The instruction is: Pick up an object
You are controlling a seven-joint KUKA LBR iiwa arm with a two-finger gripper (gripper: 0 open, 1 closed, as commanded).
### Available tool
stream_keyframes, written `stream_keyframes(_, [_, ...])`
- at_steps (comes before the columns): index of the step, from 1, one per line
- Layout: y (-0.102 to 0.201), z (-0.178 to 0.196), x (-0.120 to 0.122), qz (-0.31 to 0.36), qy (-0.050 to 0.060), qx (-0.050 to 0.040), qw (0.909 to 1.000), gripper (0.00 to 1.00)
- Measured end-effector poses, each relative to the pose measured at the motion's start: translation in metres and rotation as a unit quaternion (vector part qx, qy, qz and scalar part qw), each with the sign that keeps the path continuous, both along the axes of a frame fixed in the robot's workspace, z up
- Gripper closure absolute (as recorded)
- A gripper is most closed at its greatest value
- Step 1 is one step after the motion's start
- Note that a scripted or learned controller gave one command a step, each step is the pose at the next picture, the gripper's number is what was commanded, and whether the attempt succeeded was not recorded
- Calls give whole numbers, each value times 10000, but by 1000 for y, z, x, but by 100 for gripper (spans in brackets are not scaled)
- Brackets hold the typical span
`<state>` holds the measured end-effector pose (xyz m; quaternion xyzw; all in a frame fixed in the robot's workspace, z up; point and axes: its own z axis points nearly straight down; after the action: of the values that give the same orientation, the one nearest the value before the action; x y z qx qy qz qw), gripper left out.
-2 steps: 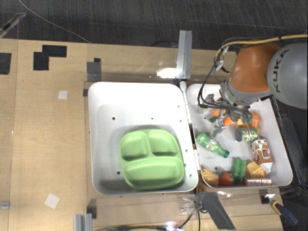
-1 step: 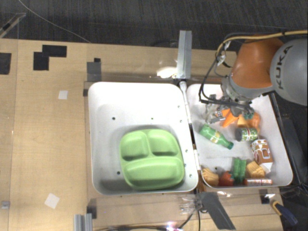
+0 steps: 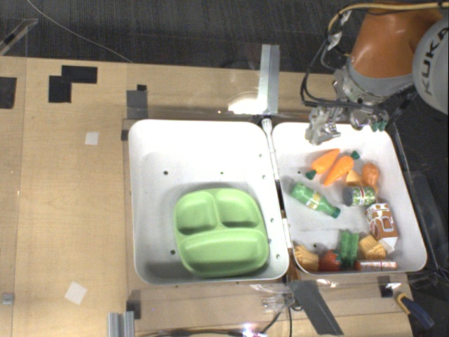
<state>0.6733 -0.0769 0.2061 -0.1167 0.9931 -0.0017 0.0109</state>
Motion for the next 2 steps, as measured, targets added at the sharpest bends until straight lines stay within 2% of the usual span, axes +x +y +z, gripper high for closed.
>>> stream_keyframes(1, [1,10,1,15,-25,4,10000,100])
stream_keyframes(2, [-31,-27,-53,1051,72,-13,9944,100])
